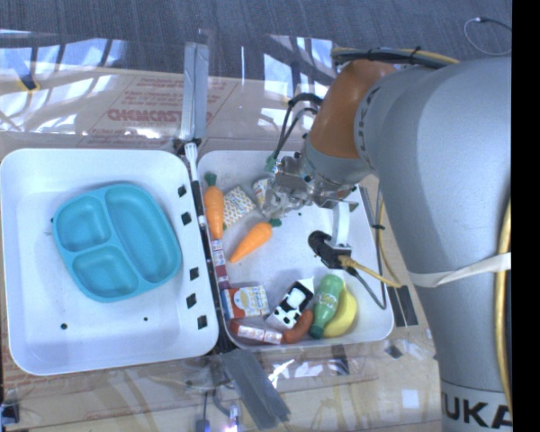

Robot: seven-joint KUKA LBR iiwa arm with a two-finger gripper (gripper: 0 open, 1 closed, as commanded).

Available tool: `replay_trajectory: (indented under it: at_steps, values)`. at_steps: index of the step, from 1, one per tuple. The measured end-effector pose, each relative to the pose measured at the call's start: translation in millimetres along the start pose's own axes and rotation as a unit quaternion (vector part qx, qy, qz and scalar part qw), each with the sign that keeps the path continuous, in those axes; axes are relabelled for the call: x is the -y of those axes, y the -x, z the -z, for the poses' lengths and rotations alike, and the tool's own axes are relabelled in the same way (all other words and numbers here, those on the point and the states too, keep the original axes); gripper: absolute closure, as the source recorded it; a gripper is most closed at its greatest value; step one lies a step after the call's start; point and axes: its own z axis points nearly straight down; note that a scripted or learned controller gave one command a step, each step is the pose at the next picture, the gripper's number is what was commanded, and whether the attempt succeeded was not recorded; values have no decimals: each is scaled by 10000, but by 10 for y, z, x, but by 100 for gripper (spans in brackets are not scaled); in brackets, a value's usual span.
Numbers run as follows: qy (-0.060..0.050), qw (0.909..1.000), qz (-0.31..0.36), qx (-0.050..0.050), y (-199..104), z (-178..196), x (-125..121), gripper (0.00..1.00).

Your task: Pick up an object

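Observation:
The right bin (364,196) holds several toys. Just below my gripper (274,199), an orange carrot (252,239) lies on a slant. A second carrot (214,211) lies along the bin's left wall, with a speckled packet (238,203) beside it, close to the gripper's left. At the bin's front sit a red and white box (249,298), a black and white cow toy (294,305), a green bottle (328,299), a yellow banana (345,316) and a reddish sausage (297,330). The gripper hangs low over the bin's back middle; nothing shows between its fingers.
The left bin (18,241) bears a blue divided plate (117,241). A ridge with black clips (198,268) separates the two bins. The grey arm (432,178) covers the right bin's right side. A pink bar (259,335) lies at the front wall.

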Motion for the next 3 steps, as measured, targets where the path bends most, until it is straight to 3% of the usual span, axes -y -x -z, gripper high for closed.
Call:
replay_trajectory:
  at_steps: [1, 2, 3]
  values:
    - [44, 9989, -463, 2, -444, 1334, 458, 100]
    - [41, 9989, -463, 3, -443, 1332, 458, 0]
    - [19, 10000, -35, 10, 114, 134, 243, 0]
